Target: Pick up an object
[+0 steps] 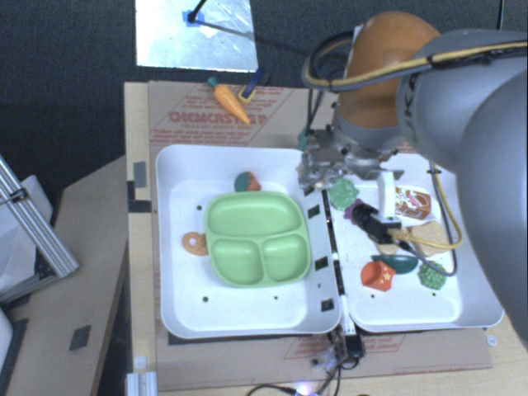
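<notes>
Pincer (323,174) fingers lost against clutter; right bin's (412,316) far corner behind the arm (462,97), itself cropped.

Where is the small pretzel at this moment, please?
In the camera view, the small pretzel lies in the left bin, on its floor just left of the green divided plate, near that plate's left edge.

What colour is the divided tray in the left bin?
Light green tray, seen in the camera view.
</notes>
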You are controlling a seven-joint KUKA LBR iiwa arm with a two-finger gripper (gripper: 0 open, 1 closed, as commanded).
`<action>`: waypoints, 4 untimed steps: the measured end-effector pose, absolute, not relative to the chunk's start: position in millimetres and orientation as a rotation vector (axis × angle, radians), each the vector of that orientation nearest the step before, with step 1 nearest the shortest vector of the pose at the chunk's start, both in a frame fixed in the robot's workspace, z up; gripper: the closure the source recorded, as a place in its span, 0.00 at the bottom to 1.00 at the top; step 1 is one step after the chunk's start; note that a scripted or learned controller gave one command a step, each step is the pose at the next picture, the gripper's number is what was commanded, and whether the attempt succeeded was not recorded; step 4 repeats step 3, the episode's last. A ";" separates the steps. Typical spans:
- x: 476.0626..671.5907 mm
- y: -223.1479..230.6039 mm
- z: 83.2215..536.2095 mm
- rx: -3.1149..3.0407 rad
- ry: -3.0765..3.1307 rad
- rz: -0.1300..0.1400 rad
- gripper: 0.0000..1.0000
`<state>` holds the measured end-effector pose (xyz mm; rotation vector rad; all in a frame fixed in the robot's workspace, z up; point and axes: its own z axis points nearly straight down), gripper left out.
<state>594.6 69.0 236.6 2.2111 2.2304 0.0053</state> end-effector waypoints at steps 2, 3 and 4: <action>601.5 82.5 232.0 2.221 2.222 0.001 1.00; 598.4 92.0 233.7 2.216 2.227 0.001 1.00; 598.4 92.0 233.7 2.216 2.227 0.001 1.00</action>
